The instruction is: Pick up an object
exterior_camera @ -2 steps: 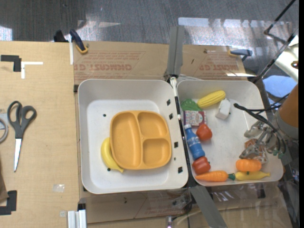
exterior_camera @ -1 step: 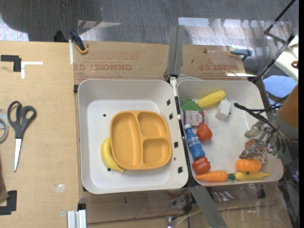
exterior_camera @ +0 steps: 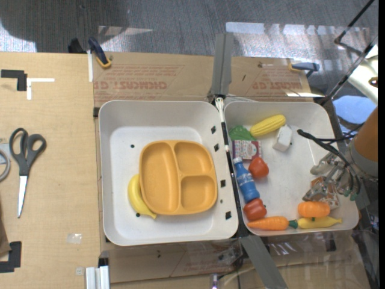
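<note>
The fingers [exterior_camera: 325, 179] hang low over the right side of the right bin [exterior_camera: 301, 108], a tangle of metal and cable. Whether they are apart or together cannot be told from this slanted view, and nothing can be seen caught between them. They sit just above an orange toy fruit [exterior_camera: 314, 209] and a yellow pepper [exterior_camera: 320, 223] at the bin's near right corner; which one they touch, if any, is unclear.

By my reading, the step in hand is the reach down onto a target, with no lift begun. The next move calls for closing squarely on one piece and rising straight up, since the bin wall stands close on the right.

Further left along the near wall lie a carrot [exterior_camera: 268, 223] and a red tomato [exterior_camera: 255, 209], with a blue bottle [exterior_camera: 245, 183] and a red pepper [exterior_camera: 258, 168] beyond. A corn cob [exterior_camera: 267, 124] and a white block [exterior_camera: 283, 138] lie at the far end.

The left bin [exterior_camera: 114, 179] holds an orange divided plate [exterior_camera: 178, 177] with a banana [exterior_camera: 138, 198] tucked against its left edge. Scissors [exterior_camera: 24, 161] lie on the worktop [exterior_camera: 48, 221], well apart from the work.
</note>
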`<act>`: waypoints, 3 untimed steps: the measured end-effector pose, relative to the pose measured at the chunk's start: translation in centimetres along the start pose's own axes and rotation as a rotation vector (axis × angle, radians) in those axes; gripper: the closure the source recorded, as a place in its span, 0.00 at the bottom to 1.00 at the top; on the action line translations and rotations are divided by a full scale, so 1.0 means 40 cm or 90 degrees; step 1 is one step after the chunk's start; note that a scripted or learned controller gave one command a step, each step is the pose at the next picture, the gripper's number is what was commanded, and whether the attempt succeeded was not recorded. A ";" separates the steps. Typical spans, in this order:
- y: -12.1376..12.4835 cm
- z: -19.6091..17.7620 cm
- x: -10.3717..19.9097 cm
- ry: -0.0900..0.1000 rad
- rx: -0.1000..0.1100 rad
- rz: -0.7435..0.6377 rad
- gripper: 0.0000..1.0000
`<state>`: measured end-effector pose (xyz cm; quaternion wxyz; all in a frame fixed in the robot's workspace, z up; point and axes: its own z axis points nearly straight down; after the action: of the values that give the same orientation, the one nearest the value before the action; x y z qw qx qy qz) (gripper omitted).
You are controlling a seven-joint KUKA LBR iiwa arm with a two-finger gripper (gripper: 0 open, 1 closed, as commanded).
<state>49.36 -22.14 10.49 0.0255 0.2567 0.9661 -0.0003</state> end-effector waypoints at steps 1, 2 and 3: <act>0.001 0.001 0.001 0.001 0.000 0.022 0.00; 0.001 0.002 0.002 0.002 0.000 0.039 0.00; 0.001 0.003 0.003 0.003 0.000 0.053 0.00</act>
<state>49.27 -22.03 10.37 0.0233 0.2966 0.9547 0.0016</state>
